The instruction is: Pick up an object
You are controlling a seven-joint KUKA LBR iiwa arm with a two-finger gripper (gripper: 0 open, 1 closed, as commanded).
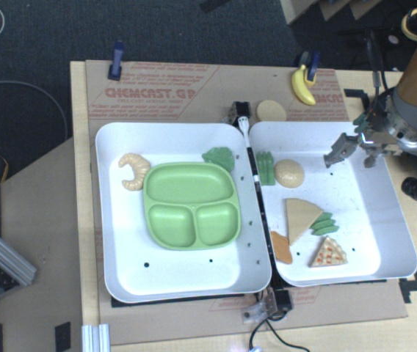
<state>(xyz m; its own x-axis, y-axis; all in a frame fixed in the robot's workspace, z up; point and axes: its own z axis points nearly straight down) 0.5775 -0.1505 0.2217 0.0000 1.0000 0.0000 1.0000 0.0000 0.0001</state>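
Observation:
My gripper (354,155) hangs over the far right part of the right bin (374,204), its fingers apart with nothing between them. To its left in that bin lie a tan bread roll (289,172) and a green bean bundle (265,169). Nearer the front are a tan cheese wedge (300,213), green pea pods (324,226), a pizza slice (329,254) and an orange piece (282,248). All of these lie apart from the gripper.
The left bin (117,196) holds a green divided plate (191,204), a croissant (134,170) and a green leafy piece (219,157). A banana (304,86) and a beige disc (271,111) lie on the cardboard behind the bins.

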